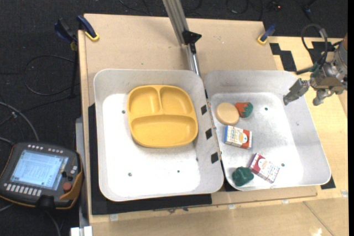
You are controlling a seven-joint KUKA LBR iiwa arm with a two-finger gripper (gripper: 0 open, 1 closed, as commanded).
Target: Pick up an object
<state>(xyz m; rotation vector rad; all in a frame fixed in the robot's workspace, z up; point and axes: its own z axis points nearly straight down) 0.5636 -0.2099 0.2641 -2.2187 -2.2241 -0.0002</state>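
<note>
The round tan biscuit-shaped toy [227, 113] is lying in the right white bin [293, 163], touching a red and green strawberry toy [244, 109]. The gripper [306, 94] is hovering with fingers spread wide, holding nothing, over the bin's right edge, so the biscuit is sitting well off to its left in this view and slightly nearer the camera.

My arm enters from the right edge of the camera view, with just the wrist end in frame. My gripper [307, 95] sits at mid-height on that side, its two fingers [293, 92] spread apart and pointing down and to the left. Nothing lies between the fingers, and they touch nothing.
</note>
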